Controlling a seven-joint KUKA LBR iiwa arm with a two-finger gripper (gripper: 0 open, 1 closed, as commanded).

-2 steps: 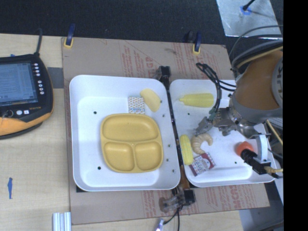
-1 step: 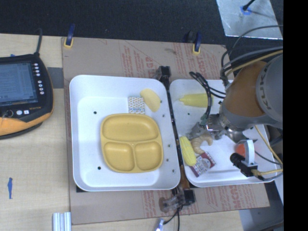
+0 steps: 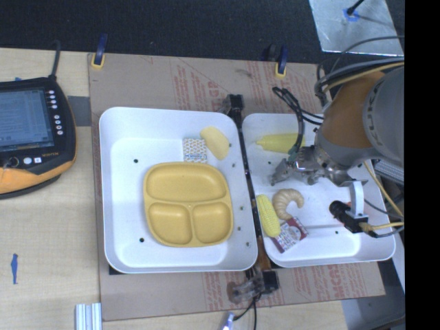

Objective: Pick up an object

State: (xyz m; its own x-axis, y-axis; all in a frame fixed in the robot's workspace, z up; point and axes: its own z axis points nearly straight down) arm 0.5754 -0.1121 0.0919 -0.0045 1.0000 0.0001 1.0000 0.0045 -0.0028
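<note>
The red-and-white foil sachet [image 3: 291, 234] lay nearest, just below the pale curved plastic croissant [image 3: 287, 203]. The yellow corn cob [image 3: 267, 215] lay left of the croissant. The grey metal two-finger gripper [image 3: 283, 173] stood above it; finger spacing indeterminate.

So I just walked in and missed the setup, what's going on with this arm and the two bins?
A grey and orange robot arm reaches in from the right over the right bin, trying to pick something up. Its gripper sits low near the bin's back, beside a yellow corn piece. A croissant, a second corn cob and a small red packet lie in front of it. Nothing appears lifted yet. The left bin holds a yellow divided tray, a small patterned packet and a pale yellow piece.
</note>
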